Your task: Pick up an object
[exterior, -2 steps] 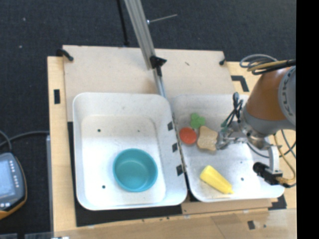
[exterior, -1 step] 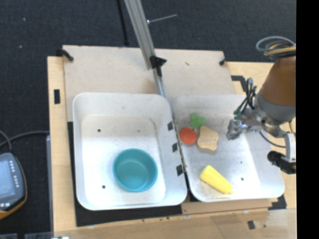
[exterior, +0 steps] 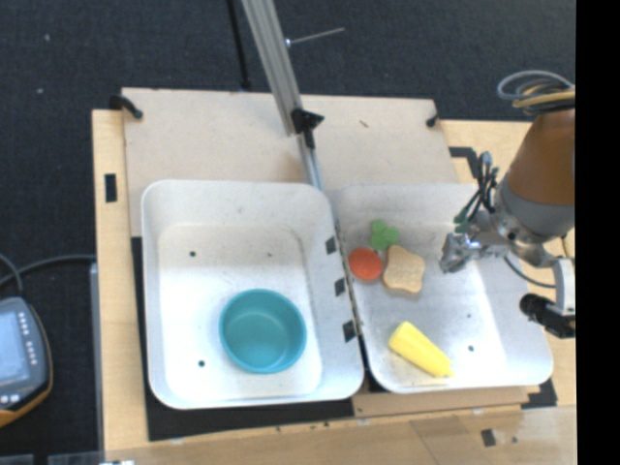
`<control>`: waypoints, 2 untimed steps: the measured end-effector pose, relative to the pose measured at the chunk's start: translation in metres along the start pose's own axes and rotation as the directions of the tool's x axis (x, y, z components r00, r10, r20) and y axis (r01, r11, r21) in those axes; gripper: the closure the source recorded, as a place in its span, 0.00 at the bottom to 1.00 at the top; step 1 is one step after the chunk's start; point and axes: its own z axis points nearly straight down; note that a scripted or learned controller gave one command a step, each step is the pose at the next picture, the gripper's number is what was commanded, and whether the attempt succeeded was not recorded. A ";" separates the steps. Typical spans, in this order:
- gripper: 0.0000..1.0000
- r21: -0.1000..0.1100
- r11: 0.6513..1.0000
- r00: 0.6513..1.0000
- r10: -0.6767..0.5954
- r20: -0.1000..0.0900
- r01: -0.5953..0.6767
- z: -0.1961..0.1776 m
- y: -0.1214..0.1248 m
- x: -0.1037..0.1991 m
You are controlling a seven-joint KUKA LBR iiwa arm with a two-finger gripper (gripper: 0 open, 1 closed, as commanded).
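Roughly mid-right of frame, the gripper (exterior: pixel 455 255) hung over the right bin (exterior: pixel 513 356), low near its upper area; can't tell whether it was spread or closed, too small and blurred. Nothing visibly gripped. Candidates sat clustered left of it, likely within reach for a pick: tan bread-like piece (exterior: pixel 405 270) touching the red-orange ball (exterior: pixel 365 264), green piece (exterior: pixel 384 233) just above, yellow object (exterior: pixel 419 349) lower down. Teal bowl (exterior: pixel 263 330) sat alone in the left bin (exterior: pixel 174 221).

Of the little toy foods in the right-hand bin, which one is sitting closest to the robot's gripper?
The tan bread-like piece. It lies nearest the gripper; the red piece and green piece sit beyond it, and the yellow piece lies lower down.
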 end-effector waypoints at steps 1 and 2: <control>1.00 0.001 1.000 1.000 -0.007 -0.002 0.007 -0.002 -0.015 0.054; 1.00 0.001 1.000 1.000 -0.008 -0.003 0.008 -0.001 -0.022 0.107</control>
